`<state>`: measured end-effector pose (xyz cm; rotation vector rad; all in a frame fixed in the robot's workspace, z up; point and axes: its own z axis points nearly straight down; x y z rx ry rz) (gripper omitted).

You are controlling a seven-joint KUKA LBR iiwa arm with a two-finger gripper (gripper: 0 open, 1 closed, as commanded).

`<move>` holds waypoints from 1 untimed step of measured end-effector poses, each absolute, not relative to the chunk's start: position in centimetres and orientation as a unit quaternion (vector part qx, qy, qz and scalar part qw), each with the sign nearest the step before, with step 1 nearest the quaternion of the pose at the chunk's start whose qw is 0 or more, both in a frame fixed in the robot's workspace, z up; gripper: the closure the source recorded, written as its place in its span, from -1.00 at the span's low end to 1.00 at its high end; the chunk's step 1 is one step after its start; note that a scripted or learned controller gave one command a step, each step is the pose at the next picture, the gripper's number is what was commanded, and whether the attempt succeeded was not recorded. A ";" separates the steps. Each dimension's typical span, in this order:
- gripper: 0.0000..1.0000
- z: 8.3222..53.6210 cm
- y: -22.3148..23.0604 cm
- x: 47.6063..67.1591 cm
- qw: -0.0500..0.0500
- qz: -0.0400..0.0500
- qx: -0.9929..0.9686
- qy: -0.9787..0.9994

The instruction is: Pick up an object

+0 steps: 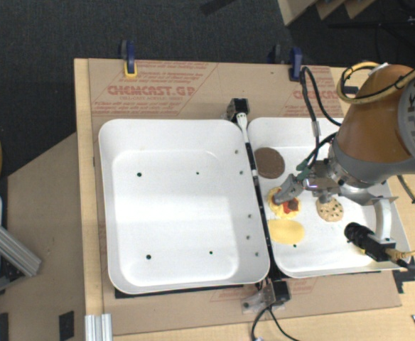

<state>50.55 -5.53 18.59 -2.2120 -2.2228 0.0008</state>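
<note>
Jaws of the grey two-finger gripper (290,192) cannot be judged open or closed, hanging over a small red-and-yellow toy (284,204) in the right shallow white bin (335,258), seemingly lined up to grasp it.

Arm (378,119) reaches in from right over the right bin (349,261), orange band uppermost; gripper (287,196) angled down-left, low above bin floor.

One fixed camera looks down at a slant on the left bin (122,190) and right bin (314,258).
</note>
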 end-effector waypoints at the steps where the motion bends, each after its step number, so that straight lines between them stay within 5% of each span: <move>1: -1.00 18.5 -6.8 55.1 -0.002 -0.001 -0.707 -0.708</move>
